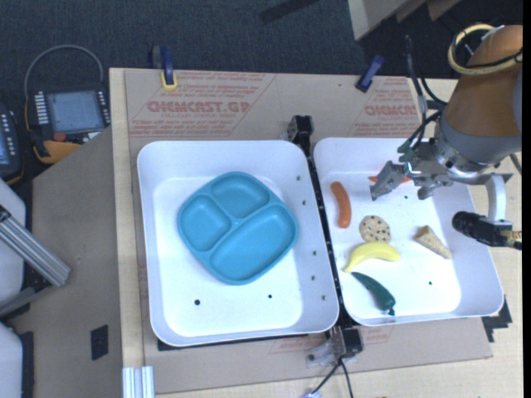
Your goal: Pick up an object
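The desk carries two shallow white bins side by side. The left bin holds a blue divided plate with three compartments, lying flat near the bin's middle.

The right bin holds five small things. An orange-red hot dog sausage lies lengthwise at about 9 o'clock of the bin, near its left wall. Just at 5 o'clock from the sausage sits a round chocolate-chip cookie. Directly at 6 o'clock from the cookie, almost touching it, lies a yellow banana, curved side up. At 6 o'clock from the banana lies a dark green pepper, slanting toward the bin's near edge. At 3 o'clock from the cookie, well apart from it, rests a tan wedge-shaped piece, perhaps bread or cheese.

The arm reaches in from 3 o'clock. The hand hangs over the far part of the right bin, at 2 o'clock from the sausage, its two fingers spread apart with nothing between them.
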Controlling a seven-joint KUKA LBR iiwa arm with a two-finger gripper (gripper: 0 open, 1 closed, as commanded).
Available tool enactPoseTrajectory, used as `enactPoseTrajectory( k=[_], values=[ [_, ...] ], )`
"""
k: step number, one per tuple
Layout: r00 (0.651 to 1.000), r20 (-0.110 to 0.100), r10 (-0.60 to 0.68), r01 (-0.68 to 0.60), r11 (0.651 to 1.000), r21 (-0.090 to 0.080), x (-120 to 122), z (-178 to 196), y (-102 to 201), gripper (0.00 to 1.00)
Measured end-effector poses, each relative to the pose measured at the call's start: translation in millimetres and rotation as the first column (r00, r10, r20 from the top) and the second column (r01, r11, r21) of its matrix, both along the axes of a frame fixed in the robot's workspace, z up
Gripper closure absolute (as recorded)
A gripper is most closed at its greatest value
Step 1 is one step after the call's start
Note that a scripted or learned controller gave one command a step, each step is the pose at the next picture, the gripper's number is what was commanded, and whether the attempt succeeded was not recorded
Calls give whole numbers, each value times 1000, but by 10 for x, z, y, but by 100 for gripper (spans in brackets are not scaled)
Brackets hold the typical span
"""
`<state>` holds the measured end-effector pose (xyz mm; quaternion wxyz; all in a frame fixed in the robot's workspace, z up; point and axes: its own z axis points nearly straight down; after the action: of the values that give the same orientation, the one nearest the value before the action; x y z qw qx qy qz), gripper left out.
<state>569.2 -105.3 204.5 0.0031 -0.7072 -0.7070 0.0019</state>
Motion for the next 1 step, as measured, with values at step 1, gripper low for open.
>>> enactPoseTrajectory(
  k=[1],
  values=[
    [1000,2,-1,1,1000,-1,-61,-478,-74,0]
  ],
)
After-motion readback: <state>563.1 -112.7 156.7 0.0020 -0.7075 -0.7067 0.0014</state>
